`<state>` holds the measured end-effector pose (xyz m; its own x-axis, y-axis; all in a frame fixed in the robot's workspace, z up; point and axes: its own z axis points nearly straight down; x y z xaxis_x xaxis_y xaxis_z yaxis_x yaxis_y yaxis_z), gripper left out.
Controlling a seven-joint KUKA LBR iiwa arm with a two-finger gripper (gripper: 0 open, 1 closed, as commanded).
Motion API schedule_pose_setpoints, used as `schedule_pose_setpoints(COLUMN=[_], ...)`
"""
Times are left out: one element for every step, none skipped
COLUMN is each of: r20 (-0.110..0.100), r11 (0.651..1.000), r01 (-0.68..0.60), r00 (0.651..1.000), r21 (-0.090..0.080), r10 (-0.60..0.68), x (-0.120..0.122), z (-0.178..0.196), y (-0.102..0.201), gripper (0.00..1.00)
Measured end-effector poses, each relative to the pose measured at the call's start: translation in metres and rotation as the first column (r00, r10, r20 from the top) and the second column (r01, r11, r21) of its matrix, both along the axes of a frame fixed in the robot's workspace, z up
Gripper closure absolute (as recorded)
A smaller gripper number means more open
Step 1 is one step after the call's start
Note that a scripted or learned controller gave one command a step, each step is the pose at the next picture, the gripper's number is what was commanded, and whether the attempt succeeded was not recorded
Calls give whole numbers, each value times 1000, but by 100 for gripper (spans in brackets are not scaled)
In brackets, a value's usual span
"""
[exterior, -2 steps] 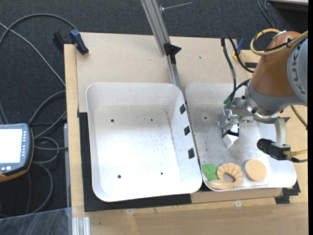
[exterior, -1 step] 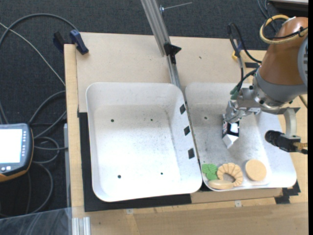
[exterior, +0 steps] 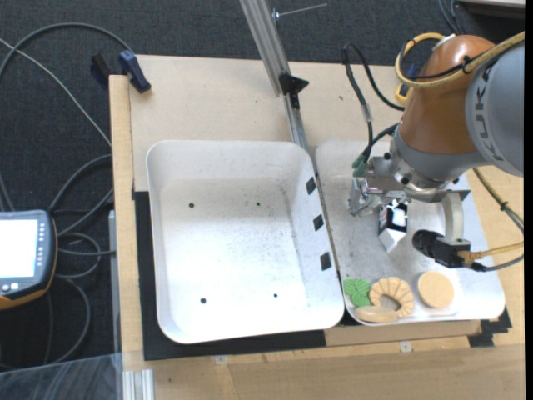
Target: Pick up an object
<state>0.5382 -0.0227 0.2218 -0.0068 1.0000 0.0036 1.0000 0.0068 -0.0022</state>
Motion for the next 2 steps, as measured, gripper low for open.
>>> schedule_pose_setpoints(r20=[-1, 3], r11=[1000, 1000], r01=[1, -2], r00=[1000, 1000], r21=[0, 0], r10=[-1, 2], x=[-18, -27], z=[-1, 12], y=[47, 106], gripper=[100, 100])
